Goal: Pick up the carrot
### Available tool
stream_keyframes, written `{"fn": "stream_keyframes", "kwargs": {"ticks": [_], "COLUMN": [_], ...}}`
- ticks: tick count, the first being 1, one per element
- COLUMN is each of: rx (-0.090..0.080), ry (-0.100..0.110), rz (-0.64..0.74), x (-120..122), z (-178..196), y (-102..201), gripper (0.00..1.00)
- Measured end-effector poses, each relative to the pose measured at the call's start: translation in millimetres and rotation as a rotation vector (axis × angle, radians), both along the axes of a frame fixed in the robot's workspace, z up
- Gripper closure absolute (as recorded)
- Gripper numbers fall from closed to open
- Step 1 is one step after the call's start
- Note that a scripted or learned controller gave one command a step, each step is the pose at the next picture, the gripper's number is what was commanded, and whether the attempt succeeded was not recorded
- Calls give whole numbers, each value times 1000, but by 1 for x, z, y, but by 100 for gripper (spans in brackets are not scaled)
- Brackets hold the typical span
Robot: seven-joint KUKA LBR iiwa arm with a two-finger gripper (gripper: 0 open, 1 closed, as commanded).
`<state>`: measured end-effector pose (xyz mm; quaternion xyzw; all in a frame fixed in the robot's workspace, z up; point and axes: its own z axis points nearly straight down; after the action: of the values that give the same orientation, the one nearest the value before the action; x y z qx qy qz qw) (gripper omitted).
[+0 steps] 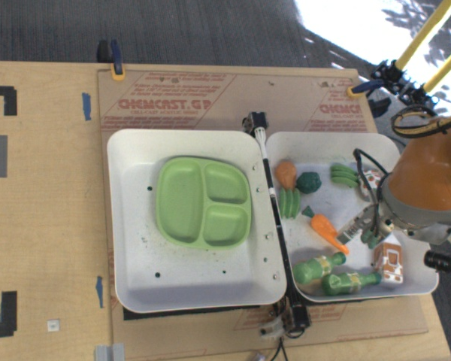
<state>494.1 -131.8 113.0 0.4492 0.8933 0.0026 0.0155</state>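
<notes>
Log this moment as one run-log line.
task: pick up carrot | carrot: lying in right bin, not held | gripper: low beside carrot's right | green plate: in left bin

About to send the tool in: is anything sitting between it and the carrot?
Nothing visible blocks it. The tool is right beside the carrot, at its right end, with bare bin floor between. The two green bottles lie below the carrot, out of the way.
</notes>
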Motion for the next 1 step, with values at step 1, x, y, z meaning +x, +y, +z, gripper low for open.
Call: {"fn": "stream_keyframes", "kwargs": {"ticks": [1], "rx": [12], "ry": [27], "rz": [-193], "x": [-14], "z": [72], "y": [85], "gripper": [100]}}
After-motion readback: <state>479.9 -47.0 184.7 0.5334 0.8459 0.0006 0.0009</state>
